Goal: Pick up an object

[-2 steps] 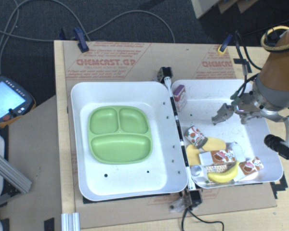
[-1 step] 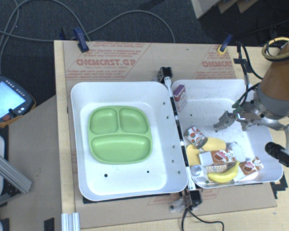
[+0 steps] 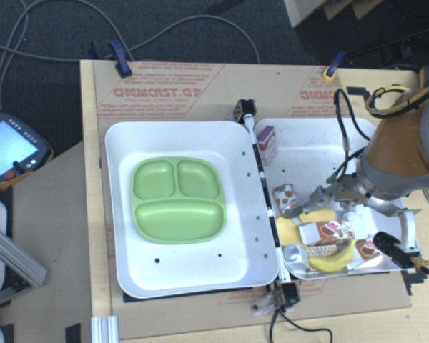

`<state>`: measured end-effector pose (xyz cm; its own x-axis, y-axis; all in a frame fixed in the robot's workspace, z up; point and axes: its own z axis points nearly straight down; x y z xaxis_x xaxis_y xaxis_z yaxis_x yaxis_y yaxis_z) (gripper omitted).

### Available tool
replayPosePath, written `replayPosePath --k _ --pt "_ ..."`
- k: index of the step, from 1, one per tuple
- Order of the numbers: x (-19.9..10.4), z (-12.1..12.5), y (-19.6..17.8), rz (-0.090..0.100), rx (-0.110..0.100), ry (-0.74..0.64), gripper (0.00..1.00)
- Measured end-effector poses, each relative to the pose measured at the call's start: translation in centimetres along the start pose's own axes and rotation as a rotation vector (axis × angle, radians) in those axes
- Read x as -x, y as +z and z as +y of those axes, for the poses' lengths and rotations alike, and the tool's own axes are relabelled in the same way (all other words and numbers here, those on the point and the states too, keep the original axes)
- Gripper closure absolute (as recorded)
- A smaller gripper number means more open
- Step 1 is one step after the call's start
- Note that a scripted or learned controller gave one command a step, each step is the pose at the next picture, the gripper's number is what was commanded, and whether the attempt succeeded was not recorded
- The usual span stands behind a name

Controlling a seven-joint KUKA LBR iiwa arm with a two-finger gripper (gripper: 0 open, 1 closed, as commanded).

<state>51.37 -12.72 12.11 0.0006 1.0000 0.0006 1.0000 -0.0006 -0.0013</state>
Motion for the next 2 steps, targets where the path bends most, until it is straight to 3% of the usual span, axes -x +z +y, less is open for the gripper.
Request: replayPosePath --k 1,2 --pt "-1.02 -1.28 3.65 -0.001 0.002 0.000 0.00" --pt "-1.00 -1.26 2.69 -0.001 0.003 0.001 1.00"
